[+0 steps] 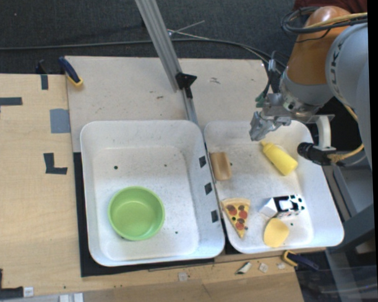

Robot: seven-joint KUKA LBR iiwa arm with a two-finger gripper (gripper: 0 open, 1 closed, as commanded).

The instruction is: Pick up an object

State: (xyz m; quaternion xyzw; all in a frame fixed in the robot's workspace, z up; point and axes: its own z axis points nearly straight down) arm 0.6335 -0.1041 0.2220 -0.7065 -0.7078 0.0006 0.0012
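The yellow bottle [279,158] is seen lying on its side in the right bin [328,232], near its far edge; it is judged light, stiff and smooth, so likely to roll or slip, and best taken across its mid-body. The gripper [261,130] is poised just beside the bottle's cap end, the wrist pointed down; nothing is held, though the opening cannot be made out.

a: what's in the right bin?
b: a yellow bottle [279,158] lying on its side, a brown block [221,166] by the left wall, a pizza slice [237,215], a black-and-white piece [284,205], a yellow round piece [276,233].
a: and the left?
b: a green bowl [136,212], upright.
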